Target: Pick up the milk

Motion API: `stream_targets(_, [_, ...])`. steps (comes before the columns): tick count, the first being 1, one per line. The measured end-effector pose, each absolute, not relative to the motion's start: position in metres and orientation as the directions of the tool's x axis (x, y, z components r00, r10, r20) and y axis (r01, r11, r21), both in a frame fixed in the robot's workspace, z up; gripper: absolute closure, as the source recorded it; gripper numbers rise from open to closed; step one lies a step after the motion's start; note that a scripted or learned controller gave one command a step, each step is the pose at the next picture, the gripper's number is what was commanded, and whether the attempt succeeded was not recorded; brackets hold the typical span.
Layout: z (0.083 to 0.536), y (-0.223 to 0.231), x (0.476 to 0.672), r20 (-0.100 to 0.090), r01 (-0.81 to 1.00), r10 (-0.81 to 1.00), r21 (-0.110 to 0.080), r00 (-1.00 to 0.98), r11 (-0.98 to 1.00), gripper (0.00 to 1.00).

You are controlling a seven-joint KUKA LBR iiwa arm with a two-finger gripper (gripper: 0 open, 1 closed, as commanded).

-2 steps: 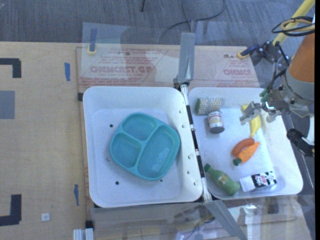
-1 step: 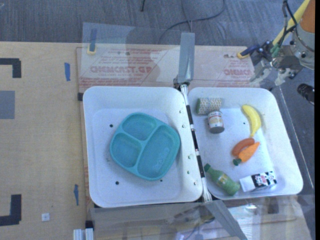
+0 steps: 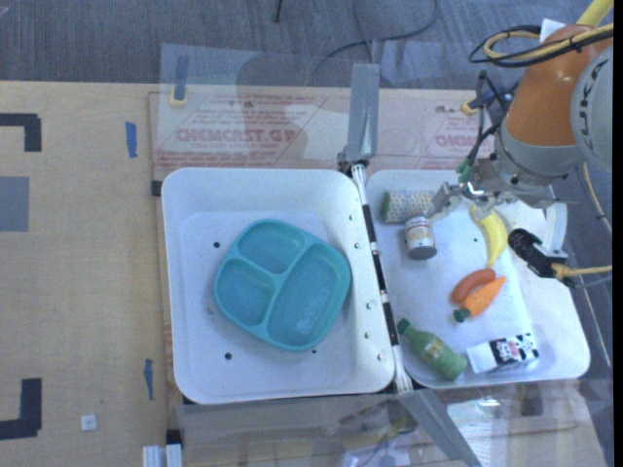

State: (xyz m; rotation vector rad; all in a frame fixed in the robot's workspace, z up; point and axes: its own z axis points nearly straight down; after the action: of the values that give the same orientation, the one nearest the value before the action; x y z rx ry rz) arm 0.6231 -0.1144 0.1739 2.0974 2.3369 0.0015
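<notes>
The milk (image 3: pixel 502 352) is a small white carton with black cow patches. It lies on its side near the front right corner of the right bin (image 3: pixel 563 311). My gripper (image 3: pixel 465 194) hangs over the back of that bin, under the orange wrist band (image 3: pixel 557 100). It is above the banana (image 3: pixel 494 234) and the small can (image 3: pixel 421 238), well behind the milk and not touching it.
In the right bin a carrot (image 3: pixel 477 293) lies just behind the milk, and a green bottle (image 3: pixel 432 350) lies to its left. A textured green roll (image 3: pixel 409 203) sits at the back left. The left bin (image 3: pixel 195 197) holds a teal divided plate (image 3: pixel 282 283).
</notes>
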Motion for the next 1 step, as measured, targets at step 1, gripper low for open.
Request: stream_targets(1, [0.1185, -0.0994, 0.5782, 0.0, 0.99, 0.99, 0.0, -0.14, 0.14, 0.0])
